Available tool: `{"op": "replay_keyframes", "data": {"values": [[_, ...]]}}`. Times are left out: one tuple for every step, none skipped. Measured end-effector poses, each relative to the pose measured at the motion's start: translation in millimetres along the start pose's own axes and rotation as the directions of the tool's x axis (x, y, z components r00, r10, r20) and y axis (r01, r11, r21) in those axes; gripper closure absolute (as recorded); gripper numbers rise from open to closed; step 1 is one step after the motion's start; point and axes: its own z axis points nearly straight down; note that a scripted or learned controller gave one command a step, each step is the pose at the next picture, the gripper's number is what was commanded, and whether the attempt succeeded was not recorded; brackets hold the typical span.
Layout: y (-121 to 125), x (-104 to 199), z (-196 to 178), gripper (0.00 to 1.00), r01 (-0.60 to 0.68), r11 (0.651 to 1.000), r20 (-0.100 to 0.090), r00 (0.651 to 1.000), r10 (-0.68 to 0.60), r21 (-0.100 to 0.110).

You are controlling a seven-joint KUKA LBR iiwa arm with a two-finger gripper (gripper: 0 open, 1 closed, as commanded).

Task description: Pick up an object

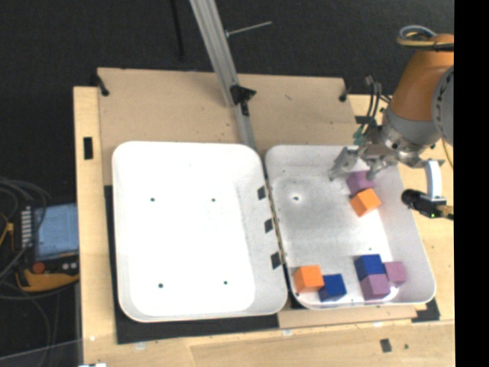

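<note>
While the gripper (361, 159), its state unclear, hovers above, the right bin (321, 228) holds two orange, two blue, three purple blocks.

Arm (422, 82) cut off at the right edge; gripper (359, 163) partly covers a purple block (359, 182); finger spacing too small to tell.

Purple block (357, 181) and orange block (366, 202) touch at the right bin's (321, 228) two o'clock; orange (309, 277), blue (333, 287), blue (369, 266), purple (375, 285), purple (396, 272) cluster around six.
</note>
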Motion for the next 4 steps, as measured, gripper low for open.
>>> {"op": "replay_keyframes", "data": {"values": [[0, -6, 36, 0.0, -0.001, 1.0, 0.002, 1.0, 0.001, -0.01], [4, -8, 45, 0.0, -0.001, 1.0, 0.007, 1.0, 0.001, -0.024], [5, -10, 34, 1.0, 0.0, 1.0, 0.009, 1.0, 0.001, -0.03], [8, -13, -32, 1.0, 0.002, 1.0, 0.0, 1.0, -0.002, -0.013]]}}
